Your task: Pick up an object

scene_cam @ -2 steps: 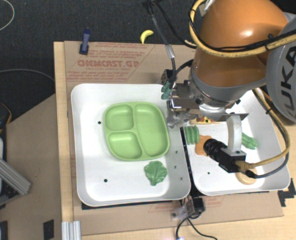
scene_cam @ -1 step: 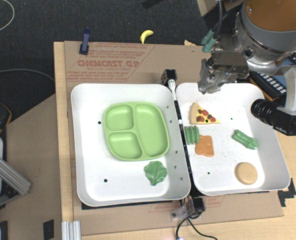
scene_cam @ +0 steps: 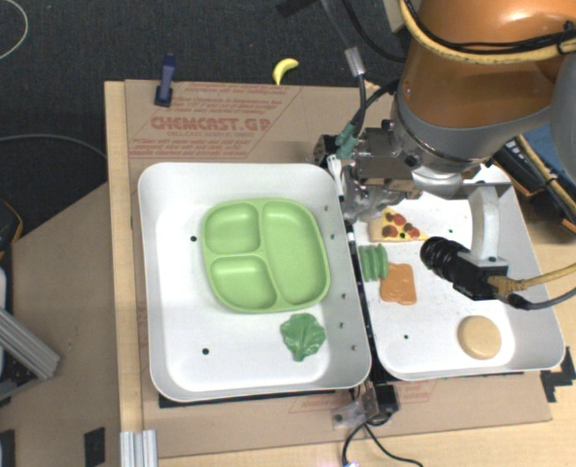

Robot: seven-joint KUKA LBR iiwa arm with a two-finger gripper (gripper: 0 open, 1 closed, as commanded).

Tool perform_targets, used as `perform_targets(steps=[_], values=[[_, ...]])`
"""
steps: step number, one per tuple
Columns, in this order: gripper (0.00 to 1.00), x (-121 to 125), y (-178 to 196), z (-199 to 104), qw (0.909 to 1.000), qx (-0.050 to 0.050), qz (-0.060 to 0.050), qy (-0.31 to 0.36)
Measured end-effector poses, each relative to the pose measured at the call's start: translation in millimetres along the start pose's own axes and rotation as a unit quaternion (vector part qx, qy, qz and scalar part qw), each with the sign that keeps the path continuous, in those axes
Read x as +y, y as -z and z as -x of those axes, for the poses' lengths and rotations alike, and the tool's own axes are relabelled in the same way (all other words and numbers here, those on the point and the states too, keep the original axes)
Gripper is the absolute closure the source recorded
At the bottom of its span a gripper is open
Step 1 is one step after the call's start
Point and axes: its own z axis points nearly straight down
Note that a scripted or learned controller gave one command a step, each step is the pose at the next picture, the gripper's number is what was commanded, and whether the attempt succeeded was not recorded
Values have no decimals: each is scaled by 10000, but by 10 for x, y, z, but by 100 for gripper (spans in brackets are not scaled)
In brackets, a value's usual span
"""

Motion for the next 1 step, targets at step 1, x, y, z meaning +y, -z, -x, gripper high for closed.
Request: perform_targets(steps=[1], values=[[100, -187, 483, -183, 10000, 21, 66, 20]])
